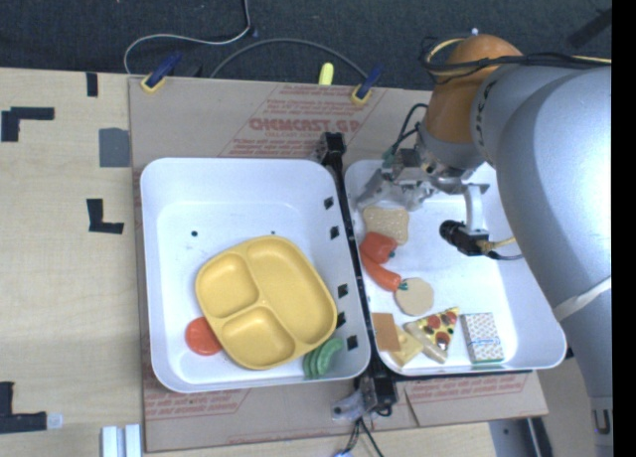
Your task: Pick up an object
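two white bins, one yellow tray, one pizza slice.

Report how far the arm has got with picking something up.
Done: the arm has reached into the right bin, and the gripper sits at its far end above the bread slice. In hand: nothing visibly lifted. Left: gripping and raising an item; the carrot, cookie and pizza slice lie untouched.
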Controlling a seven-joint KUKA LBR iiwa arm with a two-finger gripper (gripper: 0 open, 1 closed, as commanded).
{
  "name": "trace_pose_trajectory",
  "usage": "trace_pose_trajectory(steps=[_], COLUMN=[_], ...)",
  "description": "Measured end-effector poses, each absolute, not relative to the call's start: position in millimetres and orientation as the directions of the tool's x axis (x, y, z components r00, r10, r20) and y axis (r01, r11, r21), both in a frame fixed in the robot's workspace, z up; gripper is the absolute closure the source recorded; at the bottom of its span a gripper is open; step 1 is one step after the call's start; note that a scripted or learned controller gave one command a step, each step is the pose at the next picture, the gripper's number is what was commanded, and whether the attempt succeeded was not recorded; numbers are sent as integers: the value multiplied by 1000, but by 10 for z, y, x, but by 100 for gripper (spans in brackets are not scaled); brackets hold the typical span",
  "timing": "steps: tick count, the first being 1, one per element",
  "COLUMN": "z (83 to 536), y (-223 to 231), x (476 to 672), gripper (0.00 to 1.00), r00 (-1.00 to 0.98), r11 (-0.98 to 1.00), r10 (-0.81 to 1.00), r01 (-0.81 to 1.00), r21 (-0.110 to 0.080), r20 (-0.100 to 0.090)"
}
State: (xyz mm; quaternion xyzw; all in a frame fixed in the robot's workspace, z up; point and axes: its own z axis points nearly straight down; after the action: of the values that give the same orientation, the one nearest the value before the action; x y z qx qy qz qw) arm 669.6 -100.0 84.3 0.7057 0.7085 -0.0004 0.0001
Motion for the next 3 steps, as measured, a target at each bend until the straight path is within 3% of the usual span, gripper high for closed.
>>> trace_pose_trajectory(steps=[2,3], z=[857,955], y=[-942,-939], x=[5777,5795], gripper=[0,100], r00=[0,-1], r11=[0,1], r10=[1000,1000], r01=[1000,1000], r21=[1,2], r20=[-2,-1])
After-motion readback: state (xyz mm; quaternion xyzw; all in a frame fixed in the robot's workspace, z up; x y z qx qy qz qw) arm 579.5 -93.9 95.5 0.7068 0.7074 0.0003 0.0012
